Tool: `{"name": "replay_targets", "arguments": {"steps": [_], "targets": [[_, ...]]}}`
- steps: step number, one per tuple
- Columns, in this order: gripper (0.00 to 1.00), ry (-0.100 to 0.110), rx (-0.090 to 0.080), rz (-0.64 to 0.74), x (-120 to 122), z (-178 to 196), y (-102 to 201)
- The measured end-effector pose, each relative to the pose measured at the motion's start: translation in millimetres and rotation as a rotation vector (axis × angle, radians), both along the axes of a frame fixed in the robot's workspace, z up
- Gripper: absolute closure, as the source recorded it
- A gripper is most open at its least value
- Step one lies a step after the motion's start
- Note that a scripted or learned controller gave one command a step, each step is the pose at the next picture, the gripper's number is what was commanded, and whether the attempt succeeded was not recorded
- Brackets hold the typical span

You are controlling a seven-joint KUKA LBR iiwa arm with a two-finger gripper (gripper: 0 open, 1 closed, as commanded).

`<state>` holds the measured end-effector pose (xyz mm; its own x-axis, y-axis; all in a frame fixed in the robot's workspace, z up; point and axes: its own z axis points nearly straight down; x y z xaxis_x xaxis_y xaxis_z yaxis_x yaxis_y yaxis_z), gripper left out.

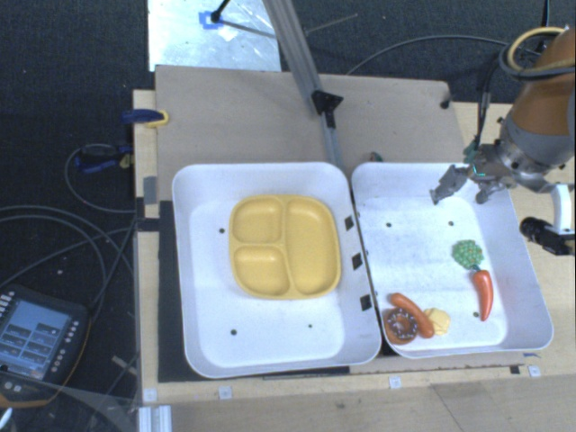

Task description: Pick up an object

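The things to pick all lie in the right bin (531,331), along its near side: a carrot (483,293) with a green leafy top (467,254), then a sausage (412,313), a chocolate doughnut (399,326) and a small yellow piece (438,319) bunched together near the front left corner. None of them is lifted. The gripper (466,185) hangs over the bin's far edge, well apart from all of them, jaws spread open with nothing between. By the look of it, the whole pick is left: approach, close, lift. In the left bin (202,331) sits a yellow tray (286,246) with 3 compartments.
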<state>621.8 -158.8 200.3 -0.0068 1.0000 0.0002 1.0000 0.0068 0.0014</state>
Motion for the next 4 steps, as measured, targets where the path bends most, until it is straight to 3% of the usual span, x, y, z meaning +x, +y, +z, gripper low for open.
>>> {"name": "replay_targets", "arguments": {"steps": [1, 3, 4], "targets": [[0.0, 0.0, -0.001, 0.001, 0, 0, 0], [0.0, 0.005, 0.0, -0.001, 10, -111, 5], [0.0, 0.0, -0.001, -0.001, 11, -109, 5]]}}
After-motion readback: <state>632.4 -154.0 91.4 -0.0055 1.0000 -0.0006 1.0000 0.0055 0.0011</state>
